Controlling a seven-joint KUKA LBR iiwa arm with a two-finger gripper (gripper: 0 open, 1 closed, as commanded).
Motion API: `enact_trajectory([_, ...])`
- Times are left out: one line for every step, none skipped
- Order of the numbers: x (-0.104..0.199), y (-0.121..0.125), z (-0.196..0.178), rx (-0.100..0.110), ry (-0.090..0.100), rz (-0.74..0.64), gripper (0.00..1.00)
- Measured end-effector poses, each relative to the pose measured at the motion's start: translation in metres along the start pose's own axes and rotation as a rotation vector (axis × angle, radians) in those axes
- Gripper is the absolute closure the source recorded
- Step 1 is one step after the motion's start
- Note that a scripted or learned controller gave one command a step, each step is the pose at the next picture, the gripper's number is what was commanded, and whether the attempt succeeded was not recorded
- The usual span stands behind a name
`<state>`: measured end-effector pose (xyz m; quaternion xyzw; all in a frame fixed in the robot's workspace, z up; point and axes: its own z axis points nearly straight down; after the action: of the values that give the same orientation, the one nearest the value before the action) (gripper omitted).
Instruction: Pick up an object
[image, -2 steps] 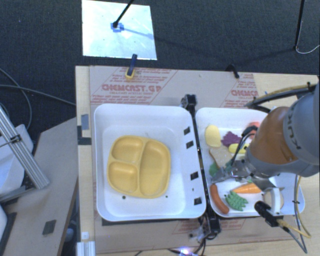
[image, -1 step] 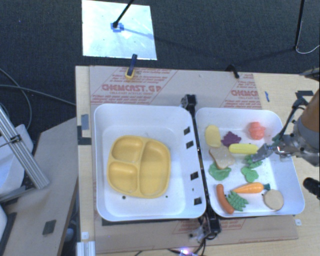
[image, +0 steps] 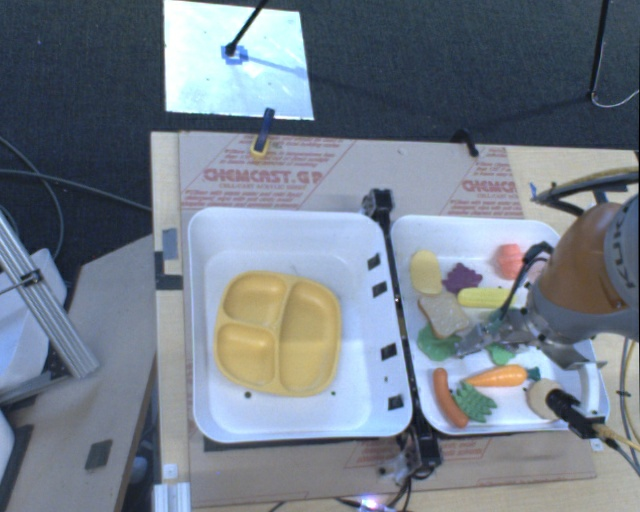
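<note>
The right bin (image: 405, 236) holds several toy foods: a pale yellow lemon-like piece (image: 426, 270), purple grapes (image: 462, 277), a corn cob (image: 483, 297), a pink-red piece (image: 509, 260), a bread slice (image: 443, 314), a flat green leaf (image: 431, 346), a carrot (image: 497, 377), a red sausage (image: 448, 397), a green sprig (image: 479, 403) and a beige round piece (image: 540, 398). My gripper (image: 470, 344) is low in this bin, just right of the bread slice and the green leaf and above the carrot. The wrist hides what lies under it.
The left bin (image: 200, 300) holds a yellow divided plate (image: 280, 330). A black divider rail (image: 392, 310) runs between the bins. The grey arm with its orange band (image: 590, 270) covers the right bin's right side. A small yellow-and-blue tool (image: 262, 135) lies on the cardboard behind the bins.
</note>
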<state>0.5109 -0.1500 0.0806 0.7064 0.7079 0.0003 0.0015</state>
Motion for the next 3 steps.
enact_trajectory([0.064, -0.018, -0.03, 0.002, 0.005, -0.007, 0.0])
enact_trajectory([0.065, 0.045, -0.018, -0.003, 0.001, -0.005, 0.0])
enact_trajectory([0.064, 0.042, -0.029, -0.001, 0.001, -0.006, 1.0])
